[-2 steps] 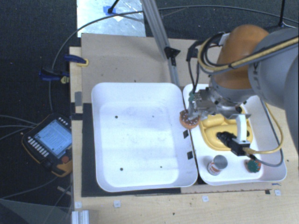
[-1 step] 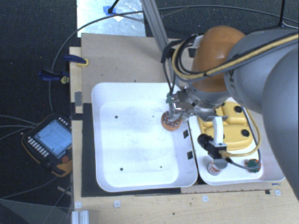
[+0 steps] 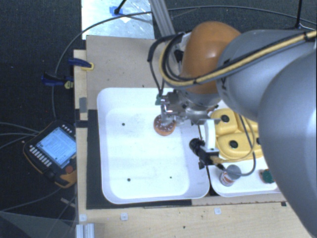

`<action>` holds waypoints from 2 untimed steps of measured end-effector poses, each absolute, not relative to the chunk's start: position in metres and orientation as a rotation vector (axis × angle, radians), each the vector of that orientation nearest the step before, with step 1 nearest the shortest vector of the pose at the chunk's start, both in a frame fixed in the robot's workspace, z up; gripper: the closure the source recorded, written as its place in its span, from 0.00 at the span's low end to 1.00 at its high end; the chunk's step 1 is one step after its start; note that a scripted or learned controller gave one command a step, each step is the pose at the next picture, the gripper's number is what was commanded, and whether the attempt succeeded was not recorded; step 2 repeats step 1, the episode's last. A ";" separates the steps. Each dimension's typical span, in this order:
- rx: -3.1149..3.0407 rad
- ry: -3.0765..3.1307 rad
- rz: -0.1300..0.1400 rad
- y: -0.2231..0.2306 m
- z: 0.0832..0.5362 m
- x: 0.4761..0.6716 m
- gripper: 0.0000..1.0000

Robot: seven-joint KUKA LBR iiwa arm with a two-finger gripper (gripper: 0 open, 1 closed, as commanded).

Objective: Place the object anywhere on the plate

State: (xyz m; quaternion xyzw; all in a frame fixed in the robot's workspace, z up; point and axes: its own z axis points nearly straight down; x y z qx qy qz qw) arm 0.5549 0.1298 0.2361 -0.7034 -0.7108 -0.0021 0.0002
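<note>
Grey arm (image 3: 277, 83), nearest your camera, reaching over both bins.
Your end effector (image 3: 167, 114) sits just above a round brown object (image 3: 164, 126) in the left bin (image 3: 119, 152); finger state cannot be told.

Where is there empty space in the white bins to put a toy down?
The left bin has the most bare floor: its whole lower half, and the strip along its left wall. Near its top right, a small brown round object sits under the gripper. The right bin is crowded: a yellow object, a small can and the arm above it.
</note>
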 end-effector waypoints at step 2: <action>-2.215 -2.228 -0.002 0.126 0.236 0.555 0.00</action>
